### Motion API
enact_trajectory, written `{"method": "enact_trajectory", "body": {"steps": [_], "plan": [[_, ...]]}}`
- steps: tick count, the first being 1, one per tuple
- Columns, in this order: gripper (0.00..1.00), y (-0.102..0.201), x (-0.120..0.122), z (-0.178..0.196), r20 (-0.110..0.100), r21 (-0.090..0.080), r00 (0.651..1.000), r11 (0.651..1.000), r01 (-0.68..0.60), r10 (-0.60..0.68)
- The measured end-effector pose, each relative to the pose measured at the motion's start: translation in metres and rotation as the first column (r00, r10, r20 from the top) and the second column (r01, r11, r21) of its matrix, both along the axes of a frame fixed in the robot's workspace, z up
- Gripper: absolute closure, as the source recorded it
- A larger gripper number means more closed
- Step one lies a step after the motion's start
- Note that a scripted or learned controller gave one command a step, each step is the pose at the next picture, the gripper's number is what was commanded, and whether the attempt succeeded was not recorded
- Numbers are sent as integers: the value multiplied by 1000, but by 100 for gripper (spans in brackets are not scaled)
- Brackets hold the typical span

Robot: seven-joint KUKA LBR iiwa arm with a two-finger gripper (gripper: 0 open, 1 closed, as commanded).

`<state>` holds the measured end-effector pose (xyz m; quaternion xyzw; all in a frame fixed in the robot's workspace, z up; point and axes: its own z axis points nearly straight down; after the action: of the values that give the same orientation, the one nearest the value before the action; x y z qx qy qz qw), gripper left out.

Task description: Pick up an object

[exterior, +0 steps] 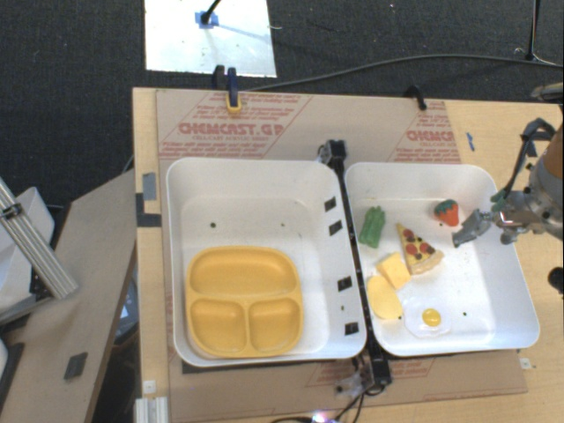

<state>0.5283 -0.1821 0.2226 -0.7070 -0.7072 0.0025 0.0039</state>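
In the camera view, the desk point(291, 113) carries two shallow white bins side by side. The left bin point(256, 179) holds a yellow divided tray point(245, 301), which lies in its lower half. The right bin point(502, 315) holds the small toy foods: a green piece point(372, 226) near the middle divider, a pizza slice point(418, 248) just beside it, a yellow wedge point(395, 271) and a pale yellow round piece point(383, 298) touching each other below, a fried egg point(430, 319) near the lower wall, and a red and orange piece point(447, 211) near the upper right. The end effector point(467, 229) reaches in from the right and hangs just beside the red and orange piece, between it and the pizza slice; whether it is open or closed I cannot tell, and nothing is visible in its grip. I judge that the pick is not yet made. The risk from here is that the descent lands between the two pieces and closes on nothing, or pushes the red and orange piece toward the wall. The pizza slice is flat, so it may slip out of a grasp.
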Motion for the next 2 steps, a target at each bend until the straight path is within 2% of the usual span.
{"method": "enact_trajectory", "body": {"steps": [1, 2], "plan": [[0, 0, 3, 6, 11, -3, 1000, 1000, -3, 3], [0, 1, -5, -40, 7, -1, 1000, 1000, -1, 1]]}}
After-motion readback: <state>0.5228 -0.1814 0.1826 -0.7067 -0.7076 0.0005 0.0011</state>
